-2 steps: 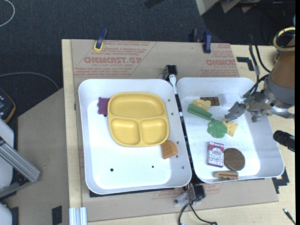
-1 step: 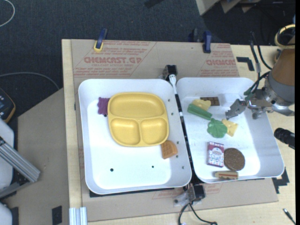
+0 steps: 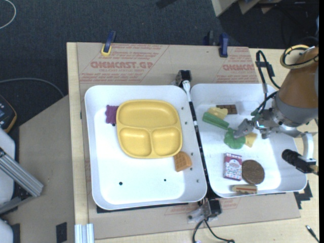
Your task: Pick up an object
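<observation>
Because the worktop (image 3: 76, 135) carries two shallow white bins side by side, the scene reads as a source and a destination. At far left, the left bin (image 3: 101, 186) holds a yellow divided tray (image 3: 149, 127) lying flat near its upper middle, with a purple piece (image 3: 111, 114) tucked against the tray's left rim and a small tan cracker-like piece (image 3: 183, 161) just off its lower right corner. Most of that bin's floor is bare, which suggests it is where picked items are meant to land.

Past the divider, the right bin (image 3: 212, 181) holds the clutter: a green vegetable-shaped toy (image 3: 214, 119) lying slantwise, a yellow piece and a dark bar (image 3: 223, 110) just above it, a flat green piece (image 3: 234, 139) near the middle, a small red-and-white box (image 3: 233, 166), a brown round disc (image 3: 253, 171) touching the box's right side, and a tan stick (image 3: 245, 189) at the bottom rim.

Farther right, the arm reaches in low over this bin, and the pincer (image 3: 246, 129) sits right at the flat green piece and a small yellow block (image 3: 250, 140) beside it, likely the chosen target. Whether the pincer is released or clenched I cannot tell; nothing is visibly lifted.
</observation>
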You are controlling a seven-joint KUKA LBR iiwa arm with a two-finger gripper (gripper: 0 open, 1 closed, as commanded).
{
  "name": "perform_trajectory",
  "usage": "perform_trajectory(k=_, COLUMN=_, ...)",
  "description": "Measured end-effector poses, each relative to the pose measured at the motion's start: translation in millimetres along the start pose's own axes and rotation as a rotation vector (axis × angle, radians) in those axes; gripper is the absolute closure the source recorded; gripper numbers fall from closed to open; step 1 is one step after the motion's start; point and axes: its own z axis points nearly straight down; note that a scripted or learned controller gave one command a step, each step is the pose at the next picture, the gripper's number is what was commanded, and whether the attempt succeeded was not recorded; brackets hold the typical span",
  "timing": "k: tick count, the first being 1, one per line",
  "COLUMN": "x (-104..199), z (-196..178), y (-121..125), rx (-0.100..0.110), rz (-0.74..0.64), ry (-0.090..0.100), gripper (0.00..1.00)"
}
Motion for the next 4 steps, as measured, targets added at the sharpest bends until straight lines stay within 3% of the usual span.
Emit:
perform_trajectory(k=1, x=0.3, z=41.7, y=0.4, rx=-0.005, rz=0.001, ry=-0.002, gripper=0.00)
perform_trajectory(k=2, x=-1.5, z=23.6, y=5.2, rx=-0.022, rz=0.001, ry=-0.006, gripper=1.00)
perform_trajectory(k=4, x=-4.2, z=-78.7, y=-5.1, rx=-0.014, rz=-0.001, ry=-0.006, gripper=1.00)
